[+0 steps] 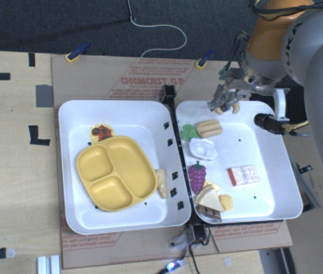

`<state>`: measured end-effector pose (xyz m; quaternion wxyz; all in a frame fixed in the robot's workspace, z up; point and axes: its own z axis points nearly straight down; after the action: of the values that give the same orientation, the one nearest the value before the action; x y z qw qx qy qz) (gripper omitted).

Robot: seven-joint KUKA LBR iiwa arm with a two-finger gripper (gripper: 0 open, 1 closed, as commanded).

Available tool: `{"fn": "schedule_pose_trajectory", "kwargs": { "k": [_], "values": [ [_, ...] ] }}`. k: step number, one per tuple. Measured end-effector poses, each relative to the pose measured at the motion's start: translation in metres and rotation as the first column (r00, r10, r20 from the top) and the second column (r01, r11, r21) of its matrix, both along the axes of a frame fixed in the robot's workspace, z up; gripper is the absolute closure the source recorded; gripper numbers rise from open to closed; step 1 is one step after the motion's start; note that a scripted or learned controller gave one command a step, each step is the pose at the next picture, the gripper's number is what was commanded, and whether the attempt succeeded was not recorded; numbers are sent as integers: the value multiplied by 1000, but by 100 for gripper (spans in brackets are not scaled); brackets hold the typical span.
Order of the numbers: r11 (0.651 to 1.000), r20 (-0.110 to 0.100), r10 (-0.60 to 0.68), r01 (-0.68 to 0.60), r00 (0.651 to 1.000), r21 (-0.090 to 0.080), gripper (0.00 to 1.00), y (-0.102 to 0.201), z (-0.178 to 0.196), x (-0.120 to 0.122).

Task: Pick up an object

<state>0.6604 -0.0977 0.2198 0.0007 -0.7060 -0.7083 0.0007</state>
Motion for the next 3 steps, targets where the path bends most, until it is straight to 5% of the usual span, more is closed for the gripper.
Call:
{"fn": "schedule_pose_trajectory", "kwargs": {
  "k": [3],
  "values": [
    [1000, 0, -2, 2, 1000, 0, 100, 11, 6, -2]
  ]
}}
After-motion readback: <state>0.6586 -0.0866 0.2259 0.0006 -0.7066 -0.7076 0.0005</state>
